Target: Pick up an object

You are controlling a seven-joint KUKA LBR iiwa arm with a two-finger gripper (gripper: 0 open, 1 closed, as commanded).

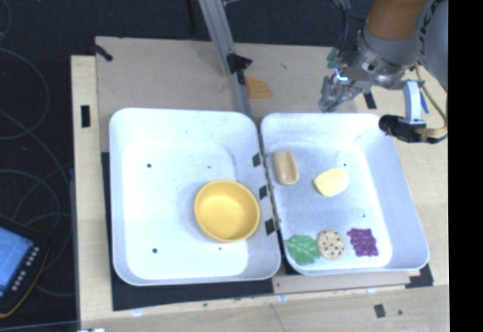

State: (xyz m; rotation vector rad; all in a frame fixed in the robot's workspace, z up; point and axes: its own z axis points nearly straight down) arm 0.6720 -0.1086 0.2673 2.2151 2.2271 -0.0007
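Objects for the pick: we count five, all in the right bin. Tan bread-roll pc at the bin's left edge, just beside the divider. Pale yellow chunk near bin centre. Along the near edge, L to R: green leaf, choc-chip cookie, purple grape bunch; leaf & cookie touching or nearly so, grapes just beside the cookie.

Left bin carries a yellow bowl, upright, toward its near-right corner.

Gripper sits above the right bin's far edge, over the bench, well apart from every item. We see nothing betw. its fingers. How wide they stand, we can't tell; too small & dark at this angle.

Orange patch on the bench beyond the bins, beside the grey pole.
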